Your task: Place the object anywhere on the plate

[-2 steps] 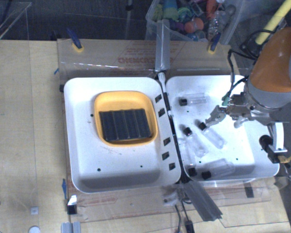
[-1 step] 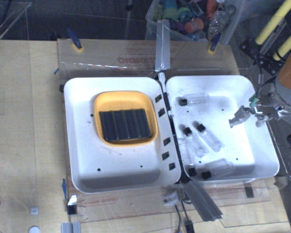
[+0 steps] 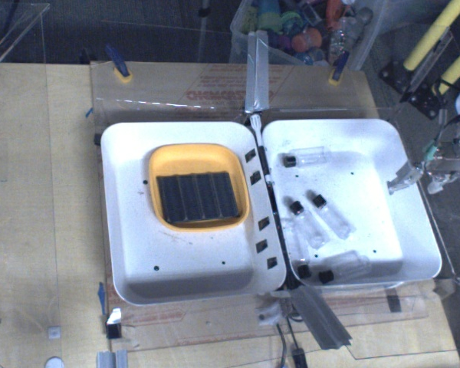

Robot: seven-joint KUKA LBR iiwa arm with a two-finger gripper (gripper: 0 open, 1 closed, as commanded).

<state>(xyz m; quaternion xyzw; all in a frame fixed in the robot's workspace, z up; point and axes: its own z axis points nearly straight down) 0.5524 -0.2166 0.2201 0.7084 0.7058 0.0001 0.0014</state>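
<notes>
4 clear vials [image 3: 331, 218] lie in the right bin [image 3: 383, 140]; my pincer [image 3: 414, 173], state unclear, hovers at its right edge; yellow plate [image 3: 197, 156] left.

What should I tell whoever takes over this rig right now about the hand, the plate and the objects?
Hand: at the right bin's right rim, nothing seen between its fingers.
Plate: yellow, in the left bin, with a dark ribbed insert lying on it.
Objects: several clear vials with black caps lie scattered in the right bin.
Done: none placed on the plate yet.
Left: grasp one vial, carry it over the divider, set it on the plate.
</notes>
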